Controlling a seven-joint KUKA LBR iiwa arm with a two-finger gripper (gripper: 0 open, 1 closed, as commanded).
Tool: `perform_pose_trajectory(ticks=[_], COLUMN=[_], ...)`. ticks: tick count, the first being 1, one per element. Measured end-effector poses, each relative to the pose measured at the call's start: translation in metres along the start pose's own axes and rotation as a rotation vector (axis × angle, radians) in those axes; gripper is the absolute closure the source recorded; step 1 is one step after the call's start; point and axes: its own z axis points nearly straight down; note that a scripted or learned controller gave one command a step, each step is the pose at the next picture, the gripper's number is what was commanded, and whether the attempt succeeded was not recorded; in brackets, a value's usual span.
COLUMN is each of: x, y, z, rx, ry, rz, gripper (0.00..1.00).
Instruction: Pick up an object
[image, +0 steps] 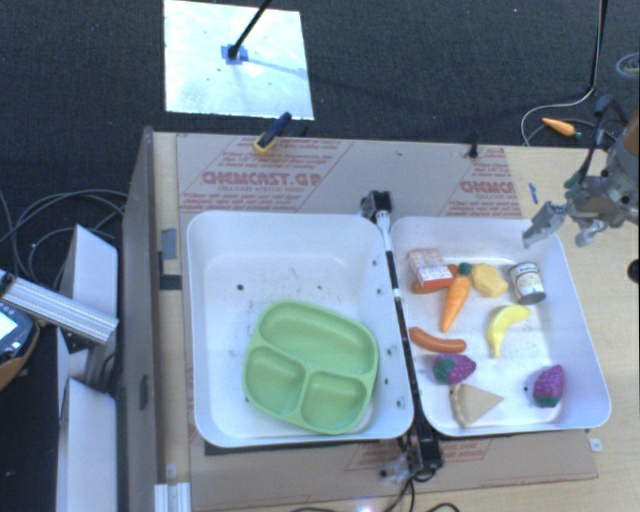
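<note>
**The hand waits above the toy food**

While the grey robot hand (565, 222) hangs at about two o'clock, just past the top right corner of the right shallow white plastic bin (585, 345), nothing has been picked up yet. Its two fingers look spread apart, and there is nothing between them. So I think this is the very first step: getting over a thing to grab.

The things to pick from all lie in the right bin. Closest to the hand is the small silver tin can with a paper label (526, 282), below the hand at about seven o'clock from it. Beside the can, at nine o'clock, sits a yellow lumpy toy food piece (489, 279). A long orange toy carrot (455, 301) lies at nine o'clock from that. A curved yellow toy banana (505, 326) lies at six o'clock from the lumpy piece.

The left shallow white plastic bin (215, 300) holds a light green plastic tray with three sections (312, 367).

Next, I think the hand must move over one thing, likely the can, go down with fingers wide, and squeeze. The can is round and may roll or slip.
</note>
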Motion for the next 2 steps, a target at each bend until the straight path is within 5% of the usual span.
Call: perform_pose_trajectory(ticks=[1, 2], x=[0.042, 0.101], y=[0.000, -0.013], z=[0.108, 0.164], rx=[0.003, 0.002], ry=[0.002, 0.002], rz=[-0.002, -0.001], gripper=[0.00, 0.00])
